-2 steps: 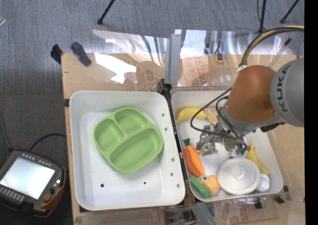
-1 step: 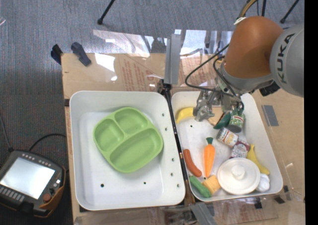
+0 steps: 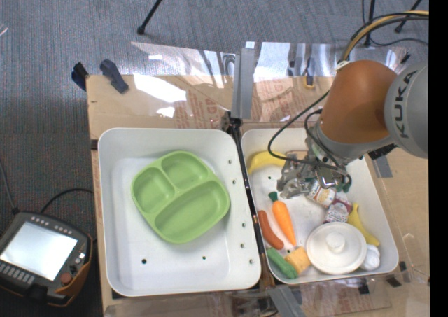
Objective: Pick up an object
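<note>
Lying nearest in the right bin [image 3: 383, 219], the carrot [image 3: 283, 219] looks light, stiff and slick, best pinched across its thick middle, while beyond it the gripper [image 3: 295, 181] hangs low, jaw spacing impossible to tell.

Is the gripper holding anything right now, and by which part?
Cannot tell. The gripper is low in the right bin beside the banana; nothing shows between its fingers.
</note>
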Controlling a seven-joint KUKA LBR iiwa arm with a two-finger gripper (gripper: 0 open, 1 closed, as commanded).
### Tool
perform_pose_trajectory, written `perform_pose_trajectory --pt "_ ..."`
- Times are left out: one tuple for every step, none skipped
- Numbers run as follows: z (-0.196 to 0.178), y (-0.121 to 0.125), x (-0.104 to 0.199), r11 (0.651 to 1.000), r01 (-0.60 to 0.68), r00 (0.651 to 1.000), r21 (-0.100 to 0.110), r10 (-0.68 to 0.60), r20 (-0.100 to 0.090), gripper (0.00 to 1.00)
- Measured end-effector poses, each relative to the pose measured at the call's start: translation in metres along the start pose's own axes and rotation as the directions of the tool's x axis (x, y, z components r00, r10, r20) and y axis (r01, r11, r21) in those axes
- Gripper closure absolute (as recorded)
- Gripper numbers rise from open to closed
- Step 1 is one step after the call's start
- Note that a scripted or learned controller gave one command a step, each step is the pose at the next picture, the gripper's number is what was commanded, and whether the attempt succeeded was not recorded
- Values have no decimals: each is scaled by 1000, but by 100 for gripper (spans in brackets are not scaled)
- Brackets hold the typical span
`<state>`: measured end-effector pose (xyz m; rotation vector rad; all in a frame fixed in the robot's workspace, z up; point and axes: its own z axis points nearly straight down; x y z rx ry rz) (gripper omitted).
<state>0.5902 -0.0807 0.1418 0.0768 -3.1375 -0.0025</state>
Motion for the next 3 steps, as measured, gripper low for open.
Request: perform_pose_trajectory --pt "-1 0 -1 1000 0 1000 0 0 3 0" --pt "58 -3 34 997 -72 997 -1 72 -4 0" --pt "45 -2 31 998 -67 998 -2 67 3 100"
